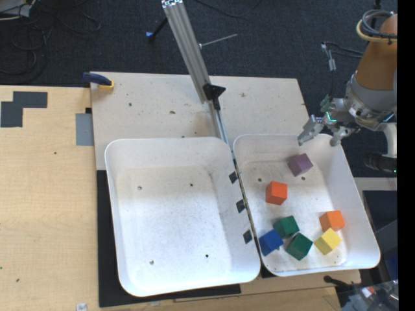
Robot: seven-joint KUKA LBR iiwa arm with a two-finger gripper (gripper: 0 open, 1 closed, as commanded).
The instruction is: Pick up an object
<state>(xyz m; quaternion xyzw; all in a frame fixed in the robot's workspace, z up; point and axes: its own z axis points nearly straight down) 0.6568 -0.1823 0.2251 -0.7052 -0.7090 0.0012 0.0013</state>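
Looking down at a slant on a bench with two shallow white bins side by side. The left bin [168, 219] holds no blocks; the right bin [353, 193] holds seven small blocks. The arm [376, 70], grey with an orange band, reaches in from the right, and its gripper [322, 130] hangs over the far rim of the right bin, above the bin floor. Its two fingers are spread apart with nothing between them.

Nearest the gripper is a purple block [299, 164], lying alone toward the far end of the bin, just below the fingers in the view. A red block [276, 192] sits on its own nearer the middle. At the near end five blocks bunch together: a blue block [270, 241], two green blocks [286, 225] and [299, 246] touching or nearly touching, a yellow block [328, 241] and an orange block [332, 220].

The step in hand looks like the approach, with no block yet grasped. The purple block seems the best pick: it is closest and has free space on all sides. To do it well, the gripper should centre over the block, turn so the fingers line up with two flat faces, since the block sits slightly rotated, and come straight down with the fingers wide before closing. The crowded near cluster is a poorer choice, as fingers may land on a neighbour.
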